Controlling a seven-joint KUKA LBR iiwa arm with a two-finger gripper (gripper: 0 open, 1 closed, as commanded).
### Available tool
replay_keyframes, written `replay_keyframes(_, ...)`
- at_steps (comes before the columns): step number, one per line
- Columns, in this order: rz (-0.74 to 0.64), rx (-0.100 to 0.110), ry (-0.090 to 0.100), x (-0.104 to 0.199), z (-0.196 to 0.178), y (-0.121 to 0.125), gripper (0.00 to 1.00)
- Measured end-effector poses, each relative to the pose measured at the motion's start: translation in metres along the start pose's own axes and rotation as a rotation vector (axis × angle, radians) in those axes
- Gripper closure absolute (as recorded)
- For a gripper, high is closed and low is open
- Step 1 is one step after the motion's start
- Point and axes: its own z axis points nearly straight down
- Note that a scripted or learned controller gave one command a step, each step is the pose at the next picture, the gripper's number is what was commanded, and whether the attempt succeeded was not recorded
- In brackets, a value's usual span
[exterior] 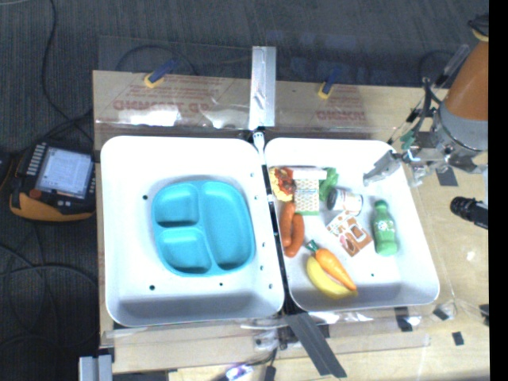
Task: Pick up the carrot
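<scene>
The grey two-finger gripper [386, 166] hangs over the upper right corner of the right shallow white plastic bin [421, 280], reaching in from the right below the arm's orange band; whether it is apart or together I cannot tell, and nothing is seen in its grasp. It is well apart from the small orange carrot with a green leafy top [332, 266], which lies in the lower middle of that bin, slanting from upper left to lower right, its green end toward the upper left. The carrot rests on top of a yellow banana [325, 281]. Just to its left lies a reddish-brown sausage [293, 230], and to its upper right a small flat patterned packet [349, 235] beside a green plastic bottle [385, 228]. The left white bin [127, 292] holds a turquoise three-compartment plastic tray [205, 225].
</scene>
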Motion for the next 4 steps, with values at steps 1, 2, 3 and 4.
replay_keyframes(1,-0.053,0.000,-0.001,0.042,-0.006,-0.081,0.00)
replay_keyframes(2,-0.111,0.003,0.001,0.080,0.107,-0.096,0.00)
replay_keyframes(3,-0.060,-0.009,0.000,0.077,0.148,-0.093,0.00)
replay_keyframes(4,-0.060,-0.011,0.002,0.078,0.141,-0.091,1.00)
